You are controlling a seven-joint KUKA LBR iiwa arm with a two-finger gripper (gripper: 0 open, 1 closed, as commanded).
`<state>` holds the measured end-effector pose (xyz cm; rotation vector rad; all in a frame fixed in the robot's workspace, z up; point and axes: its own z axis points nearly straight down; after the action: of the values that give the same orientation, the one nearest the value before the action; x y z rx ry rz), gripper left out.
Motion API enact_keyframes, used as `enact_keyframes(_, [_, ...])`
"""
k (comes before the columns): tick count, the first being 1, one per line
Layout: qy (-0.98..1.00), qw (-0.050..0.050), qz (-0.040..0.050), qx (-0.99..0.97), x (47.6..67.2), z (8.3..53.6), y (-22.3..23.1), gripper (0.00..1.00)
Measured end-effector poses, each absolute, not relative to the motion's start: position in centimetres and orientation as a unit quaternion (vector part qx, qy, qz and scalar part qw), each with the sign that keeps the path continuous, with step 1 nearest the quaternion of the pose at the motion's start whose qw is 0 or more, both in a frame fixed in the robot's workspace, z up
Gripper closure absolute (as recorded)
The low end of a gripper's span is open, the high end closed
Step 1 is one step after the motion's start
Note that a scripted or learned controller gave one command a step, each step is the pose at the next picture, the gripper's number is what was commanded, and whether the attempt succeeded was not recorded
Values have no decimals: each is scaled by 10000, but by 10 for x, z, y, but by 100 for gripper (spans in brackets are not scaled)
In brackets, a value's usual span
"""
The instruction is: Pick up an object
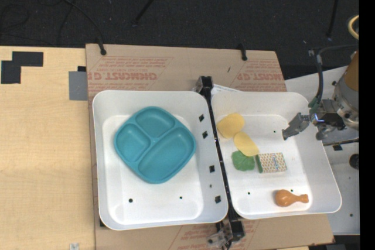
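The gripper (296, 125) hangs at the three o'clock side of the right bin (321, 184), its dark jaws showing nothing between them; whether they stand apart or together I cannot tell from this angle. Any of the loose pieces in that bin would serve. Nearest, toward nine o'clock from the gripper, lie two yellow pieces: one rounded yellow piece (231, 123) near the divider and a second yellow piece (246, 144) just at its five o'clock, the two touching or nearly so. Below them a green piece (242, 161) sits against a speckled block (273, 163), and an orange drumstick-shaped toy (290, 198) lies alone toward the bin's six o'clock, well apart from the rest. The teal divided plate (155, 143) fills the left bin (106, 126) and looks too broad and flat for a pinch. The orange toy seems the soundest choice, since nothing crowds it; I would bring the jaws down across its narrow neck rather than its bulb, centred so it does not squirt aside. Choosing from the cluster risks nudging a neighbour or closing on two pieces at once.
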<state>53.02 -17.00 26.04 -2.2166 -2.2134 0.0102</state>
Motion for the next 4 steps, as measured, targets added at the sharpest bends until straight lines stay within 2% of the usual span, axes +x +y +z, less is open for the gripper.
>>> enact_keyframes(1, [-7072, 4, 5, -7070, 532, 265, -170, 0])
enact_keyframes(2, [-7072, 45, 23, -7070, 527, 203, -163, 0])
enact_keyframes(4, [-7072, 28, 15, -7071, 509, 103, -159, 0])
